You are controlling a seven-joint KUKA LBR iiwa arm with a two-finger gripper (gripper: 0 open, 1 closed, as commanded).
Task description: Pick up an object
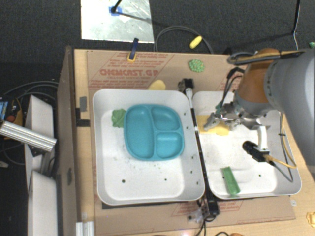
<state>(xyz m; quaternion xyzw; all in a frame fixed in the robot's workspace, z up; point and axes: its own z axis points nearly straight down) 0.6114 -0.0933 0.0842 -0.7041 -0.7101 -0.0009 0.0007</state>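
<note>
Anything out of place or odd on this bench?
Yes. Three small items lie outside the bins on the cardboard behind them: a green knobbly piece, a yellow piece and a pale yellow one by the left bin's rear rim.

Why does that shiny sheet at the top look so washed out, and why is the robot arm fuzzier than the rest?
In the camera view, the metal sheet on the dark floor mirrors overhead light, so it glares pale. The arm sits nearest the lens and looks soft, while the blue tray and the green block below stay fairly crisp. The white bins are lit evenly, with faint shadows.
</note>
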